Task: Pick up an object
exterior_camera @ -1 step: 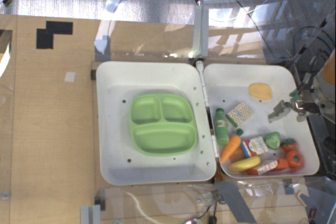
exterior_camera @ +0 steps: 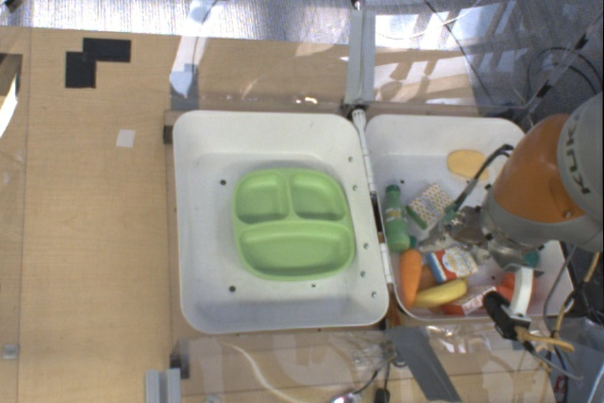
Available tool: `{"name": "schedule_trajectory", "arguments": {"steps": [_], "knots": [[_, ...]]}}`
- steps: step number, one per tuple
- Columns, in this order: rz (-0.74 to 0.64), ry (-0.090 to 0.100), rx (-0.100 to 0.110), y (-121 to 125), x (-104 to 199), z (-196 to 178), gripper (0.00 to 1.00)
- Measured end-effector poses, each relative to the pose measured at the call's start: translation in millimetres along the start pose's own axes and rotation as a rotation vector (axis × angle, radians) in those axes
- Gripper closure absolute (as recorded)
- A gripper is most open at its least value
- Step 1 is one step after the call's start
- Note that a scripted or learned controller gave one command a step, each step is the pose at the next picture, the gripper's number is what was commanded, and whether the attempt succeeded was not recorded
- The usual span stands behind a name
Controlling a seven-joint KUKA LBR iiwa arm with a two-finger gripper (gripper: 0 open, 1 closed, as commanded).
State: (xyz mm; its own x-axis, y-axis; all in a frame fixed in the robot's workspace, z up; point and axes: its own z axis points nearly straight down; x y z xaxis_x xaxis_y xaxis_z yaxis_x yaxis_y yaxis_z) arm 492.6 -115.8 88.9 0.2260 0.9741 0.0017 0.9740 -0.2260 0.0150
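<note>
A glossy orange plastic carrot (exterior_camera: 411, 273) is standing nearly on end near the right bin's front left corner. Just beside it, a yellow plastic banana (exterior_camera: 442, 293) is lying across the front. A green plastic bottle (exterior_camera: 394, 221) is resting along the left wall, and a flat tan oval piece (exterior_camera: 464, 162) is sitting apart toward the back.

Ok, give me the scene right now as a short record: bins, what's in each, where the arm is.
left bin: holds a green divided plate, roughly centred
right bin: a cluster of small items at the near end
items seen: carrot, banana, green bottle, tan oval piece
arm: reaches in from the right, over the right bin
gripper: down among the clutter; grasp cannot be judged
</note>
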Motion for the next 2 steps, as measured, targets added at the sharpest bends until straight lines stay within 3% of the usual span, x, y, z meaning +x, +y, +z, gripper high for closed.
{"name": "schedule_trajectory", "arguments": {"steps": [1, 2], "knots": [[0.115, 0.0, 0.0, 80.5, 3.8, 2.0, 0.0], [0.089, -0.001, 0.017, -7.5, 11.4, -16.4, 0.0]]}}
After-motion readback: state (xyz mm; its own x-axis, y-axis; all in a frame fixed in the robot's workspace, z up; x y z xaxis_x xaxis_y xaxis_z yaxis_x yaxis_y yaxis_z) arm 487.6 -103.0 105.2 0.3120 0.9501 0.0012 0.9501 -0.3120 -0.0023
